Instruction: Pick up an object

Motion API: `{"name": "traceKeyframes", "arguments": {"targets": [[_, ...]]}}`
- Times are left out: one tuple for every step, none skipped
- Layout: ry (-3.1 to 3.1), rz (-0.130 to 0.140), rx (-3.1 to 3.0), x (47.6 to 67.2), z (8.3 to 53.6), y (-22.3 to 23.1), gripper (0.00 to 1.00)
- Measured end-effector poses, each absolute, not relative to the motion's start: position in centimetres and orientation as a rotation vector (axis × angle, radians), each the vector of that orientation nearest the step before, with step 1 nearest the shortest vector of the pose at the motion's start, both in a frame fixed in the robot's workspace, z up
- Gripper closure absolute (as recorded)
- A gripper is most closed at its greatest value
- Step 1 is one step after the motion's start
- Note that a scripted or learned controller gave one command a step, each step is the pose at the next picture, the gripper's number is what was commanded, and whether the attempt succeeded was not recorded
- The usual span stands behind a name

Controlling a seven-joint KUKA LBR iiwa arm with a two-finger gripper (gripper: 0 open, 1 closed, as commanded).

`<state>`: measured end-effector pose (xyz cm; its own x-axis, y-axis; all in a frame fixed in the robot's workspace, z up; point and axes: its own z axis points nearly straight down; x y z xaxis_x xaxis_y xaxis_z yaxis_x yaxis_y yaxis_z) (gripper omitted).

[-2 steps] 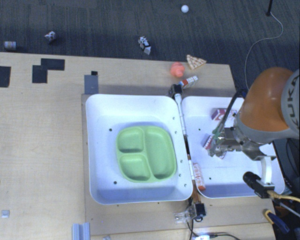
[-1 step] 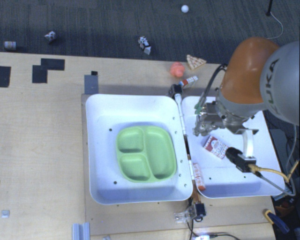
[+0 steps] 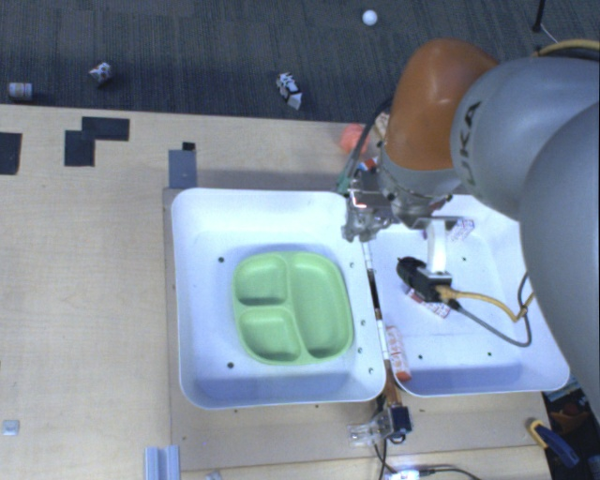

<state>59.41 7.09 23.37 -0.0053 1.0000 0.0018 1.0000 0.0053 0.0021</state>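
- The arm (image 3: pixel 525 122) comes in from the right and takes up most of the upper right corner, with its orange band (image 3: pixel 427 103) sitting right over the far end of the right bin (image 3: pixel 487 370).
- The pincer (image 3: pixel 359 225) is down by the ridge where the two bins meet, towards the far end. Honestly can't tell if it's wide or narrow from this angle, and I don't see anything held in it.
- The left bin (image 3: pixel 187 309) has a green divided plate (image 3: pixel 291 305) lying flat around the middle. It has three compartments, all of them look bare. It's near the pincer but a bit to the left and closer to the front, not touching it.
- There's a small red-and-white packet (image 3: pixel 390 345) lying along the ridge between the bins near the front edge, well apart from the pincer.
- A little pinkish-white scrap (image 3: pixel 459 226) sits in the right bin just beside the wrist, too small to say what it is.
- On the table (image 3: pixel 84 281) behind the bins: an orange thing (image 3: pixel 352 139) half hidden by the arm, a grey block (image 3: pixel 183 169) at the left bin's far corner, and some black patches (image 3: pixel 94 139) off to the left.
- The dark floor (image 3: pixel 187 47) past the table has a small white ball (image 3: pixel 368 16) and a few bits of clutter.
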Motion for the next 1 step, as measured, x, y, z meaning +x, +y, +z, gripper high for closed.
{"name": "traceKeyframes", "arguments": {"targets": [[2.228,0.004,2.214,64.47,20.56,10.39,1.00]]}}
